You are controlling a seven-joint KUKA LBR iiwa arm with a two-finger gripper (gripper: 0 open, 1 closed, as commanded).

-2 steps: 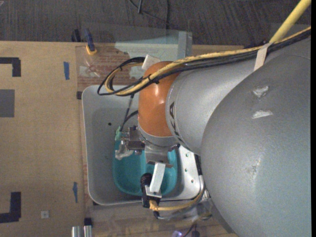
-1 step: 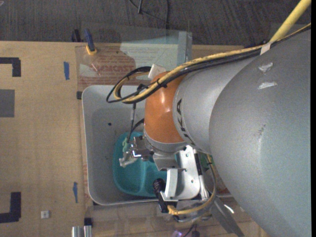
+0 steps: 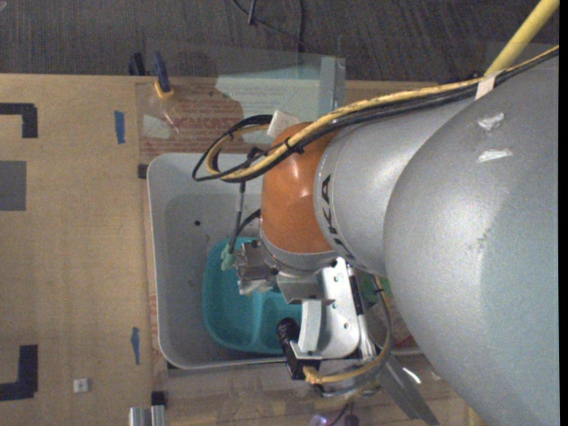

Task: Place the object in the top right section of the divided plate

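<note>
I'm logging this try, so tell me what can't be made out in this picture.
Teal divided plate, camera view: the orange wrist covers its right part, so its sections cannot be told.
White bin, camera view: its right side lies under the arm.
Small pale thing at the plate's rim, camera view: too small to name.

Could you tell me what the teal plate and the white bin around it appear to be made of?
Teal plate: likely moulded plastic, judging by its smooth surface, uniform colour, soft sheen and rounded edges. White bin: probably plastic too, with a matte finish, even walls and rounded corners.
</note>
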